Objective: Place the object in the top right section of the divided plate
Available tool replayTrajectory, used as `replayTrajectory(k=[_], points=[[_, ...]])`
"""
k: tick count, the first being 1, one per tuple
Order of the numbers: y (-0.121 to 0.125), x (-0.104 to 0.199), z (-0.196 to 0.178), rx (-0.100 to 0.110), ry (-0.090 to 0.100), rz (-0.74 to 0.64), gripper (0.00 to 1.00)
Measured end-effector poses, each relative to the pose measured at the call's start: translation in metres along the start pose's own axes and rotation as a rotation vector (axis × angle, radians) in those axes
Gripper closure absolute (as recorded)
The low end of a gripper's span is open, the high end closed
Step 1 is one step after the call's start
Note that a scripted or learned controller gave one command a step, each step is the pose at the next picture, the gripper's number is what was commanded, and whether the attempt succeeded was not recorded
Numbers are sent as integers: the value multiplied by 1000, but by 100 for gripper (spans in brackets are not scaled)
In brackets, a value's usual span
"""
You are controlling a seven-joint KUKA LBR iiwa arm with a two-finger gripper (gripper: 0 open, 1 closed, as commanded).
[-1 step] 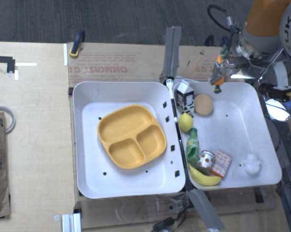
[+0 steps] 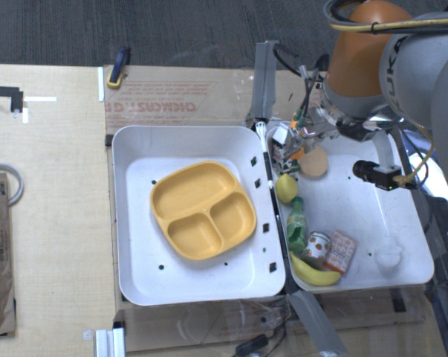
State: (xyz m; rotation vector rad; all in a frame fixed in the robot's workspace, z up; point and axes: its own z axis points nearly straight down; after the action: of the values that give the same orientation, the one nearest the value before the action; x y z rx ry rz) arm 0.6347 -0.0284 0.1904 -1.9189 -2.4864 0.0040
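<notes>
The light is bright and even. The white bins [image 2: 127,222] shine a bit. Shadows are soft. The picture is a little grainy, and the arm [image 2: 417,58] looks blurry.

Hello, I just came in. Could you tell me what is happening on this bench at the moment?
A grey robot arm reaches in from the right, and its end effector is low at the top left corner of the right bin. That bin holds a lemon, a banana, a green item, a small packet and a tan round object beside the end effector. The yellow divided plate in the left bin has nothing in its sections, so the placing is not yet done.
</notes>
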Motion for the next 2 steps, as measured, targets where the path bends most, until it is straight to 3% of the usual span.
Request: replayTrajectory(k=[1, 2], points=[[-19, 67, 0, 0, 0, -11, 100], [-44, 125, 0, 1, 0, -115, 100]])
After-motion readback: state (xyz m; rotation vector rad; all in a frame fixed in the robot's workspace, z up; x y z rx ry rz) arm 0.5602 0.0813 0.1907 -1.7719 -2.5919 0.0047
